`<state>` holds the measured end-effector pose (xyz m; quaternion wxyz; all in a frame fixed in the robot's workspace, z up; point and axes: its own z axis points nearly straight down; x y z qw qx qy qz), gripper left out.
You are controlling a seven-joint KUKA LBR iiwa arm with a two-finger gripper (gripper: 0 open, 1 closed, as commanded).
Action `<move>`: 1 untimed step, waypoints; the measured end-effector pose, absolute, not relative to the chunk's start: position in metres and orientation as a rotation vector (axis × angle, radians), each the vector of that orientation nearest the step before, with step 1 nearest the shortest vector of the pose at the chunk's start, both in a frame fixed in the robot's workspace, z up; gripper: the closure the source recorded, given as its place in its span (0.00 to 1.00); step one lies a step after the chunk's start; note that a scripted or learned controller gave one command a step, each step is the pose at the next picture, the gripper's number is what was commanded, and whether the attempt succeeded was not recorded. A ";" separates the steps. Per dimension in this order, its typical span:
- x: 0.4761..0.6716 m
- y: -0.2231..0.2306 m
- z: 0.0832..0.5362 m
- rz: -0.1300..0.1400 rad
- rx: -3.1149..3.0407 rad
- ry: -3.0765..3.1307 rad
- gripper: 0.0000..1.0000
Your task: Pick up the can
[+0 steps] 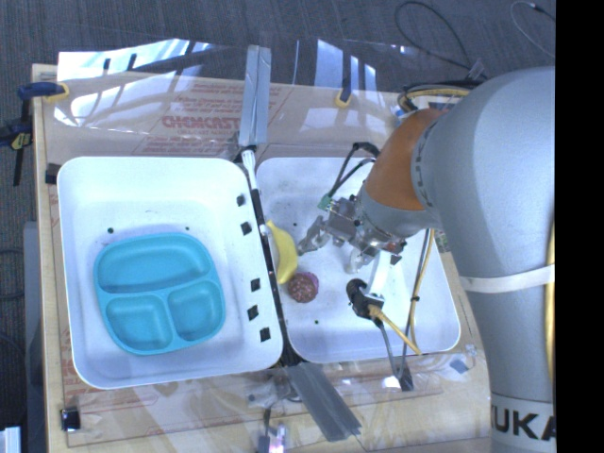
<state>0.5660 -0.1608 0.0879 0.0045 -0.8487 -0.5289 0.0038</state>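
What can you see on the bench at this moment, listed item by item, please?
left bin: one, white, on the left of the bench
right bin: one, white, beside it on the right
tray: one, light blue, three compartments, lying in the left bin
banana: one, yellow, along the right bin's left wall
can: one, reddish-brown round face, probably seen end-on, in the right bin close to the banana's lower end
clamp: one, blue, at the bench's far left corner
arm: one, grey with an orange band, reaching in from the right
gripper: one, metal grey, over the right bin, beside the banana
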 end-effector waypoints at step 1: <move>0.612 -0.195 0.089 0.007 -2.631 -1.706 0.00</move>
